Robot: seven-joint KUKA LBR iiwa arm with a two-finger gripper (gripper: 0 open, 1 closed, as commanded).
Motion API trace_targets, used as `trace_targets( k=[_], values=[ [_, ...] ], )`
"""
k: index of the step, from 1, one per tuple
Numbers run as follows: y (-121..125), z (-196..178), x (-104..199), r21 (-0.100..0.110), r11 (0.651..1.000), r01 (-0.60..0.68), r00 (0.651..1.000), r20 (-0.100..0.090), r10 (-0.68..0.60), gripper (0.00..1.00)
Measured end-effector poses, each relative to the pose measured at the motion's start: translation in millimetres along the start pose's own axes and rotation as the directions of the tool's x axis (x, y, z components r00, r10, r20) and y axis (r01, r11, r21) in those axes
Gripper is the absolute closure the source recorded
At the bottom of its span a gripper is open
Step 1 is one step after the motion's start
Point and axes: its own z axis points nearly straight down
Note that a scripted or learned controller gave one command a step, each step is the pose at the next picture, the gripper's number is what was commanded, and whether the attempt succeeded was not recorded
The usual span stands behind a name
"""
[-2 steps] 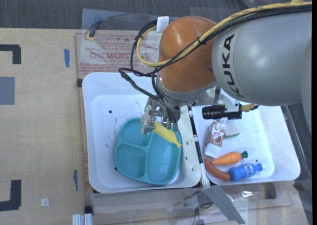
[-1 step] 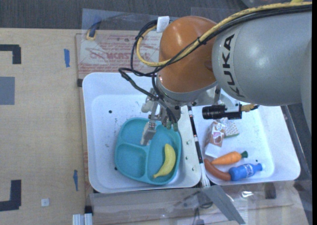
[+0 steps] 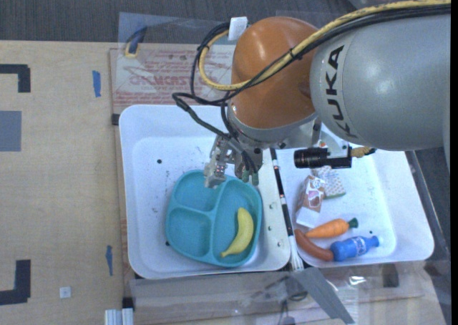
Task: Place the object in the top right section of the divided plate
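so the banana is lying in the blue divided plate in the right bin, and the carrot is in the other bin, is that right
Not quite. The camera view shows the banana lying in the blue divided plate, but that plate sits in the left bin, not the right one. The carrot is in the other bin, the right bin.

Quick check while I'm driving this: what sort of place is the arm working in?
Most likely a robotics lab test bench, not a kitchen. Toy food such as a banana and a carrot lies in white bins, and blue tape marks dot the wooden bench.
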Motion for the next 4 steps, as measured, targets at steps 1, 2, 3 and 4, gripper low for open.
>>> trace_targets(
  k=[1, 2, 3, 4],
  values=[
    [61, 97, 20, 0.002, 0.972, -0.237, 0.972, -0.001, 0.237, 1.00],
    [-15, 45, -35, 0.001, 0.999, -0.044, 0.999, 0.002, 0.044, 1.00],
    [13, 17, 16, 0.003, 0.997, 0.072, 0.997, -0.004, -0.072, 1.00],
    [13, 17, 16, 0.002, 0.997, 0.072, 0.997, -0.004, -0.072, 0.00]
  ],
)
